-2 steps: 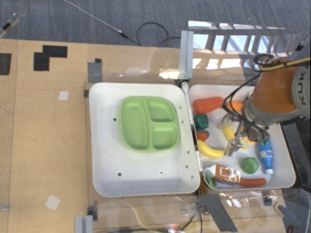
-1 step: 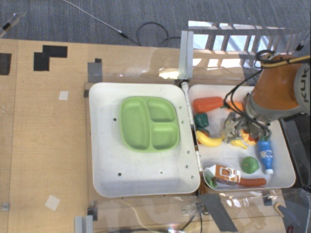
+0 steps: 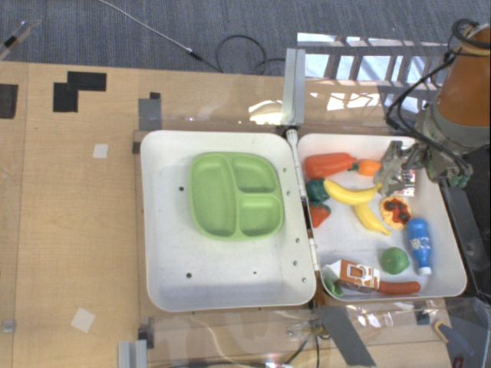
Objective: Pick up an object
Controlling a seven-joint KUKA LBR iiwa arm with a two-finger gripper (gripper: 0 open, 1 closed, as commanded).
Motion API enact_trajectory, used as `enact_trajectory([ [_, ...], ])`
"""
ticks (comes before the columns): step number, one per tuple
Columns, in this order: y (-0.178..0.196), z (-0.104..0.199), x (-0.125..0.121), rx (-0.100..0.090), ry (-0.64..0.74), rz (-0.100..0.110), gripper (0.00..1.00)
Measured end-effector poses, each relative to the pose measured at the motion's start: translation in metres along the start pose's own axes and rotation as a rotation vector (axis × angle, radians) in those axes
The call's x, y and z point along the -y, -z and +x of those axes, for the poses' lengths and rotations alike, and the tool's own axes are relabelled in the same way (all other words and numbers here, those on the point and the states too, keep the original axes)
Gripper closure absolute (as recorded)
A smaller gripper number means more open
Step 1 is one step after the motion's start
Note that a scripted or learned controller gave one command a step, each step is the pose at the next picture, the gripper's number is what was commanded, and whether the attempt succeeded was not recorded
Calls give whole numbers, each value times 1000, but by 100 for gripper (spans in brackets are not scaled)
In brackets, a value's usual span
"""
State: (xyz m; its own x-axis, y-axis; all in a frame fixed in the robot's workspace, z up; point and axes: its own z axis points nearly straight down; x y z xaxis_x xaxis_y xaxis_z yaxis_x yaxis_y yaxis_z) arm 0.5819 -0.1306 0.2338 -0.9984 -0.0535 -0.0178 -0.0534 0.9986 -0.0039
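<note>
Gripper sits low over the back of the right bin, above the tip of a banana and a small orange piece. I cannot tell from here how far apart its fingers are, and I see nothing held between them.

I judge the banana the likeliest target. It lies near the middle of the bin, touching a second banana and close to a carrot. It looks like a hollow plastic toy: light, stiff, smooth and a bit slippery, not fragile. I would take it across the thick middle of the curve, where the sides are nearly parallel, not at the tapered tip, which could squirt out.

The blue bottle and green ball lie nearer the front; round and sleek, they seem harder to hold.
</note>
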Motion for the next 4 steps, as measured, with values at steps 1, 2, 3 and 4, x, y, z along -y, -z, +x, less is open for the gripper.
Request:
enact_trajectory([
  [1, -5, 2, -1, -11, 0, -3, 0],
  [2, -138, 29, -17, -13, 138, -6, 0],
  [3, -144, 40, -16, -3, 43, -2, 0],
  [4, -144, -70, 0, -80, 13, -12, 0],
])
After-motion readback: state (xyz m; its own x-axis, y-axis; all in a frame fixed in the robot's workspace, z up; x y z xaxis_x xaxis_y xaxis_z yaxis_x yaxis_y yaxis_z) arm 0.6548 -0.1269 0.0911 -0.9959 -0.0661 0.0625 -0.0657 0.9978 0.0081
